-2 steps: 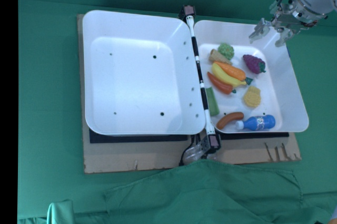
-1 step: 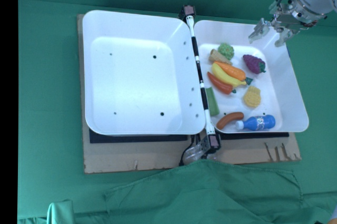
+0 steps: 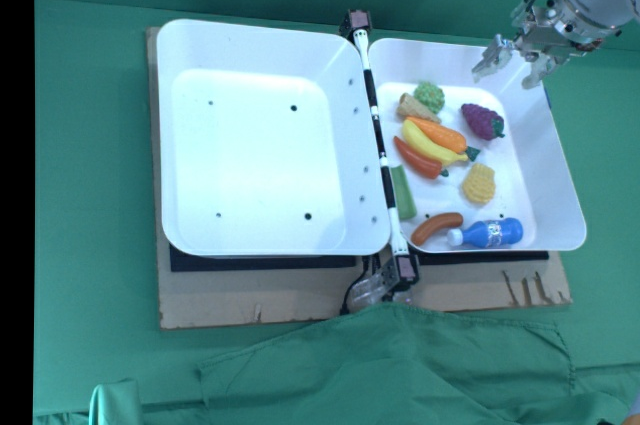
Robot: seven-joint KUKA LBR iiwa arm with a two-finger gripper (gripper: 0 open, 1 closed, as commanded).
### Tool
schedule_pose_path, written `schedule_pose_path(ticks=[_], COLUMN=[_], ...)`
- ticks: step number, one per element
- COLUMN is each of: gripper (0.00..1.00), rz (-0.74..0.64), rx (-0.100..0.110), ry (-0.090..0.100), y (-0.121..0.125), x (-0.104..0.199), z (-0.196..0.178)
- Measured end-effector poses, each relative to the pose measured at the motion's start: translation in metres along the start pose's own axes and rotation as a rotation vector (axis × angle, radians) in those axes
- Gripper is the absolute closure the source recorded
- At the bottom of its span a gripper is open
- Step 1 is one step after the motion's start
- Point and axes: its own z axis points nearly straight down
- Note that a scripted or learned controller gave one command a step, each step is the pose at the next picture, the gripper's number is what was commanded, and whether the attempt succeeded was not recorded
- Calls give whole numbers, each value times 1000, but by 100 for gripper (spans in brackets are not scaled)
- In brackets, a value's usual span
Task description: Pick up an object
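From where I stand, the gripper (image 3: 516, 58) hangs above the far edge of the right bin (image 3: 560, 183), with its two fingers spread apart and nothing between them. The toys lie in this bin, all close together: a purple bunch of grapes (image 3: 482, 121) nearest to the gripper, then a green broccoli (image 3: 430, 97), an orange carrot (image 3: 442, 134), a yellow banana (image 3: 430, 145), a red pepper (image 3: 419, 159), a yellow corn (image 3: 479, 183), a sausage (image 3: 437, 227) and a blue bottle (image 3: 487, 234). I think they are hollow plastic, so light, stiff and rather smooth. The grapes look the easiest: bumpy, a little apart from the others, best taken across the narrow side. The left bin (image 3: 260, 153) has only small dark dots.
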Motion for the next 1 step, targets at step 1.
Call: schedule_pose_path(ticks=[1], gripper=[0], rz=[0], rx=[0], ry=[0], y=[0], x=[0], z=[0])
